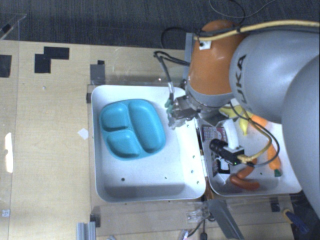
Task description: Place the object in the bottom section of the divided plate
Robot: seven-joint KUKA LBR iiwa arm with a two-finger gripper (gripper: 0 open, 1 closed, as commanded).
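Note:
A blue divided plate (132,129) lies in the left white bin (150,191), toward its upper left, with nothing in its three sections. My gripper (175,112) hangs just right of the plate's right rim, near the wall between the two bins, under the orange-banded wrist (215,59). I see nothing clearly held beneath it. Several small things lie in the right bin (260,188), partly hidden by the arm: a red sausage (244,182), an orange carrot (272,156), a yellow piece (243,125) and a white piece (231,131).
The big grey arm (280,69) covers most of the right bin. A printed packet (212,133) lies by the dividing wall. Bare white floor of the left bin shows below and right of the plate.

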